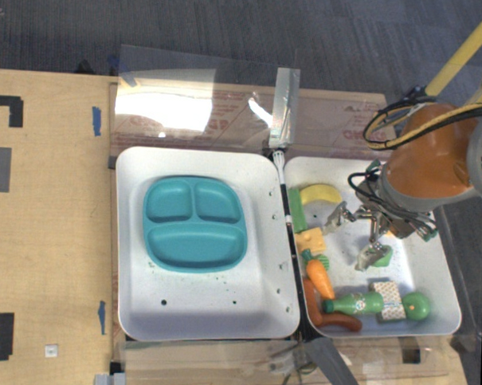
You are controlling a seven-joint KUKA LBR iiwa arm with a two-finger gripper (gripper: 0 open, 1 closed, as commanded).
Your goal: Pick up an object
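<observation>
Teal plastic divided plate (196, 224) sits in the left white bin (132, 303). Over the right white bin (437, 268), the grey arm's two-finger gripper (372, 251) hangs above a small green piece (381, 255); whether it is gripping cannot be told. Along that bin's left and front edges lie a yellow banana (321, 194), an orange carrot (320, 278) and a green bottle (356, 304).
</observation>
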